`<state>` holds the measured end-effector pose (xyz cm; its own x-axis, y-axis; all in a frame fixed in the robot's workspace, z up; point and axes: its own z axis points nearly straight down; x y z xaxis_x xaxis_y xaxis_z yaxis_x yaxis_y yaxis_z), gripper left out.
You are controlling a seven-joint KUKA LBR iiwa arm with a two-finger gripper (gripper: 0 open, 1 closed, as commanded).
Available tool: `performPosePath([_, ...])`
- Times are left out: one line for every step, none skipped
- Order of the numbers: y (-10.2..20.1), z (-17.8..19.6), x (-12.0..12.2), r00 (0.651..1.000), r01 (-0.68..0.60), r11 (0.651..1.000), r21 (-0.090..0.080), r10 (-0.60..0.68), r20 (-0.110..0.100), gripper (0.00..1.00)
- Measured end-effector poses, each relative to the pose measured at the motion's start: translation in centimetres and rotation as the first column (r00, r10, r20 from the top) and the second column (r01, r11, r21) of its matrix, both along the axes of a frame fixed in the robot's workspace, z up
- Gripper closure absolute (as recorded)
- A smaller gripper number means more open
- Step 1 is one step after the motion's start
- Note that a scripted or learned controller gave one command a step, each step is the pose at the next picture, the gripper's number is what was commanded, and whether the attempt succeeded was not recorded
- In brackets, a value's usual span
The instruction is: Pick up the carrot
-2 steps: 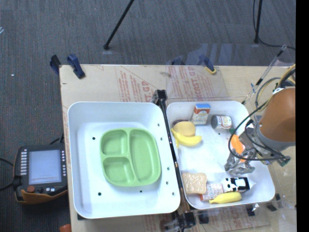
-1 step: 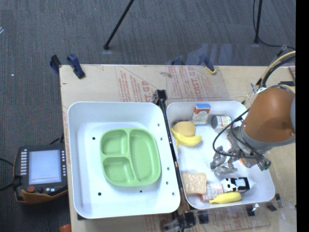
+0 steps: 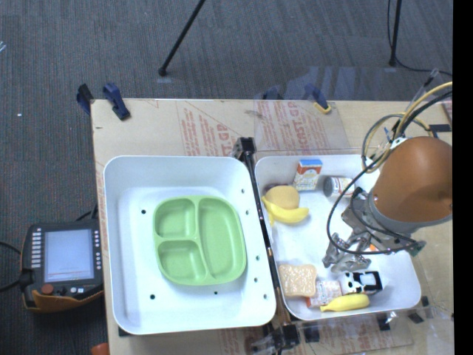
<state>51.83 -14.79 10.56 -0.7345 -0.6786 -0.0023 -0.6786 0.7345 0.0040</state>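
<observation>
While hanging low over right bin (image 3: 310, 235), lower right of frame, cannot tell jaws' spread or hold; cannot pick carrot out among toast (image 3: 298, 279) and yellow piece (image 3: 344, 302); risks closing on wrong food.

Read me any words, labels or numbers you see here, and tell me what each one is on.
No text reads clearly.
Cardboard under the bins: large red mirrored lettering, not legible.
Small carton: label too small to read.
Can: label blurred.
Pendant: screen washed out, nothing legible.
</observation>
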Motion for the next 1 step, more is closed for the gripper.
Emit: performPosePath([-4.16,0.7,0.09,0.857,-0.515,0.857,0.001,0.515,0.004,1.0])
